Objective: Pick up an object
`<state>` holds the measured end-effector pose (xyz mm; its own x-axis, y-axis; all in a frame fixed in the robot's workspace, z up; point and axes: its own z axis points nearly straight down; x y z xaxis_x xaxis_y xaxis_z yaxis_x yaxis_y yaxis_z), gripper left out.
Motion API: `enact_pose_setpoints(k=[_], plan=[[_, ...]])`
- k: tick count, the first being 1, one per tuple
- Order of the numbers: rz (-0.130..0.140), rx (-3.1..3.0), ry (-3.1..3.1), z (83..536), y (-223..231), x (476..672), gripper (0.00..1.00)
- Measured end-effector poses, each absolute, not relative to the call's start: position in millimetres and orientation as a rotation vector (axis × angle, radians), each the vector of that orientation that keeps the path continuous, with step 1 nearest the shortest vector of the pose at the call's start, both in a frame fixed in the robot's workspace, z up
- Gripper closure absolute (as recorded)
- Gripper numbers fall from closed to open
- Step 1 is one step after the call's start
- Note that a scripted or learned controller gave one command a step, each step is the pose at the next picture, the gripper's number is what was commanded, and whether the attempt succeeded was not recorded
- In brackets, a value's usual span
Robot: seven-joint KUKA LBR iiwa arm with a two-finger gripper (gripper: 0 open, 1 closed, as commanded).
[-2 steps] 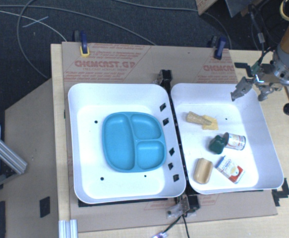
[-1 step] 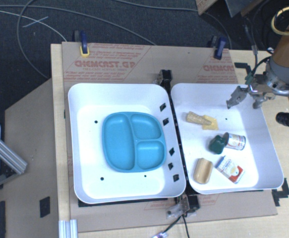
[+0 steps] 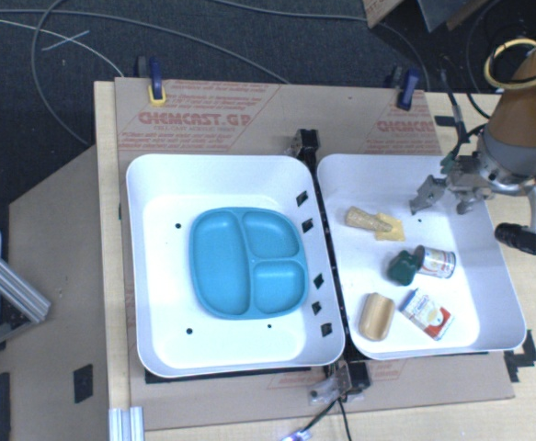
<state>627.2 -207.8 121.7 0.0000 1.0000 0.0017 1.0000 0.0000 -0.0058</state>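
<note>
Objects in right bin [image 3: 488, 333]: nearest, yellow block [image 3: 374, 222], sits left of gripper [image 3: 443, 197], apart. I see fingers spread, holding nothing.

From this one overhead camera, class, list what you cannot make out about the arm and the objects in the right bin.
- Arm: its upper part is cut off by the right edge.
- Small can: label too small to read; the dark green object covers its left end.
- Red and white packet: print too small to read.
</note>
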Motion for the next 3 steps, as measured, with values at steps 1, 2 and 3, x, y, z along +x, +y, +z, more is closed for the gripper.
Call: enact_pose_setpoints(k=[1,2,3], plan=[[-0.002,-2.221,-2.223,137.3,-207.9,629.1,1.0],[-0.005,-2.225,-2.225,200.4,-209.3,624.6,1.0],[-0.005,-2.225,-2.227,245.8,-209.6,625.9,1.0]])
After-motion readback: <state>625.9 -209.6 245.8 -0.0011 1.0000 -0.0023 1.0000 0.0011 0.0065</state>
